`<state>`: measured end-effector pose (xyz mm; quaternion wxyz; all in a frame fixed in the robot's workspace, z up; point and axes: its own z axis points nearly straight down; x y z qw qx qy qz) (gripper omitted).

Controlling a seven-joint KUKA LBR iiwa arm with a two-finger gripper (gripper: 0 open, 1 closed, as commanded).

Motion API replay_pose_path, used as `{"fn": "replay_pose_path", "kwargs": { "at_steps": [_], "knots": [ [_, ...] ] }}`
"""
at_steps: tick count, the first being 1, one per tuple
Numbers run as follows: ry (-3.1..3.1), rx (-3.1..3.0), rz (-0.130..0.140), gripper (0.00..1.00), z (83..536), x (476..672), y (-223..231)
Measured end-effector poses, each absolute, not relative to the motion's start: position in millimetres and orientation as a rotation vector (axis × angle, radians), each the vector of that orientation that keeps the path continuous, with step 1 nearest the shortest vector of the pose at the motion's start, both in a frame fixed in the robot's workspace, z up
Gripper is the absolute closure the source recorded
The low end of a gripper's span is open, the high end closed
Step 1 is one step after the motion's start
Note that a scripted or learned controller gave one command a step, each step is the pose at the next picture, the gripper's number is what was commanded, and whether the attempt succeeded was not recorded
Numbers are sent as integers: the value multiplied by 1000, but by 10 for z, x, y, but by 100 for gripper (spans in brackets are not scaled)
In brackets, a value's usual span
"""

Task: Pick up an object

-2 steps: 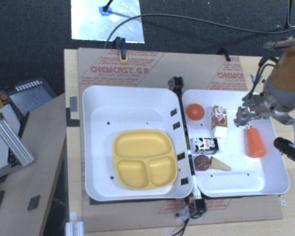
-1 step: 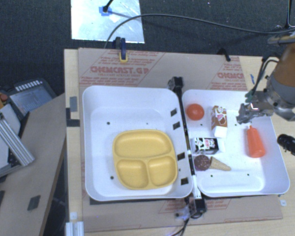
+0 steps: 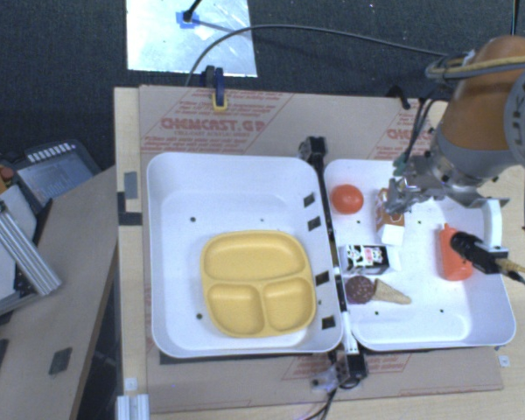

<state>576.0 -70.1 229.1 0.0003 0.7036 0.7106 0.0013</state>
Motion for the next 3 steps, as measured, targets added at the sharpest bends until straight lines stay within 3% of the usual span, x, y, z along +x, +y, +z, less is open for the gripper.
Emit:
{"fn": "replay_pose_path", "kwargs": {
  "at_steps": [3],
  "knots": [
    [2231,2211,4,100,2182,6178,847]
  ]
}}
